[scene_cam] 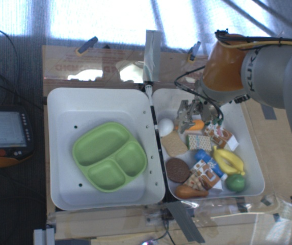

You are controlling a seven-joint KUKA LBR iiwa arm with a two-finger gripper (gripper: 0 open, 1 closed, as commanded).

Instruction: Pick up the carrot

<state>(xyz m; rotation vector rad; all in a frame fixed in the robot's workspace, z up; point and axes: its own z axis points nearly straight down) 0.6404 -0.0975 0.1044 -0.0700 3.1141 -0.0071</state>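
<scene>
Honestly, the carrot sits at the back of the right bin, tucked right under the gripper, mostly hidden. Can't tell how the jaws stand. It's probably light, hard plastic, kinda slick, so grab across the middle.

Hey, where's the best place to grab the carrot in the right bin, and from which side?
Only a short orange stretch of the carrot shows, just below the gripper. Grip that exposed stretch, coming straight down from above. A cracker and small packets crowd its near side and an egg sits to its left, so a sideways approach would probably bump them.
</scene>
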